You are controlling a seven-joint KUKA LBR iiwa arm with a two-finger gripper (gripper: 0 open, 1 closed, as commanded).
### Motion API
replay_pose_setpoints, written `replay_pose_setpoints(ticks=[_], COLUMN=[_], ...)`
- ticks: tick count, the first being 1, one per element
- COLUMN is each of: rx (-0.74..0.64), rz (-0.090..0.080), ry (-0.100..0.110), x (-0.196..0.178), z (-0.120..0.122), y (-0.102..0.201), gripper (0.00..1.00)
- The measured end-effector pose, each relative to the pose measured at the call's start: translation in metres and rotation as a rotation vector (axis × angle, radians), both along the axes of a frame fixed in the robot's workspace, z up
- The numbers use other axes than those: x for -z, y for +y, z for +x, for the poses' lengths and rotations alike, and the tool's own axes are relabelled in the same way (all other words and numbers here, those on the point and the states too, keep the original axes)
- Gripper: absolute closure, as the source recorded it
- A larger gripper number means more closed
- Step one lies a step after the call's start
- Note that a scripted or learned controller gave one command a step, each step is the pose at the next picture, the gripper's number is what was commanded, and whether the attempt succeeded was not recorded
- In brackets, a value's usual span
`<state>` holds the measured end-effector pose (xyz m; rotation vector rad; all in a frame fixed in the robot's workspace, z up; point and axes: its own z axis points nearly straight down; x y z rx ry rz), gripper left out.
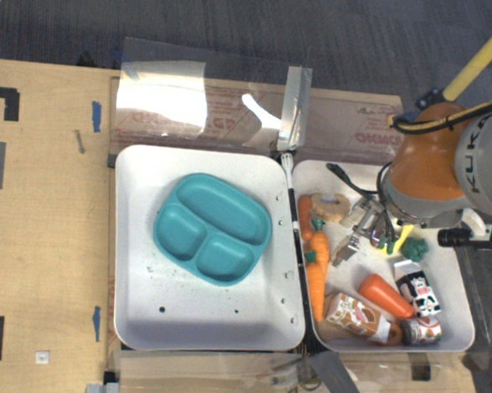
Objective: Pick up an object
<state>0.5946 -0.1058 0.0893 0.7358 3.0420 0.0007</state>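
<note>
Metal gripper (357, 234) hangs over the middle of the right bin (464, 320), fingers angled down toward that bin's left wall. Can't tell whether the fingers are apart or together: too much clutter and blur at the tips. Nothing visibly clamped between them, so I'd call it not holding anything.

Closest candidate is the carrot (315, 272). It lies just left of and below the tips, along the bin's left wall, long axis running from the far edge to the near edge, green top at the far end. Judgement: next move is a short drop and slight shift toward the left wall, with the jaws set across that axis. Wall proximity could block one finger.

Outward from there: orange cone (385, 296) toward the near edge, lying diagonally; printed pouch (357, 317) at the near edge; cow toy (416, 293) and can (422, 331) near the near right corner; yellow-green piece (406, 241) just right of the gripper.

Left bin (137, 310) carries a teal tray (213, 228), centred, well apart from the gripper
</note>
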Motion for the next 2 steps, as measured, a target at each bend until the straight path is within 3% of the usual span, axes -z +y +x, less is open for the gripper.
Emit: replay_pose_setpoints(ticks=[1, 2], rx=[-0.048, -0.051], rz=[-0.001, 0.001], ry=[0.0, 0.0], x=[-0.049, 0.0], z=[0.03, -0.02], y=[-0.029, -0.026], gripper=[0.0, 0.0])
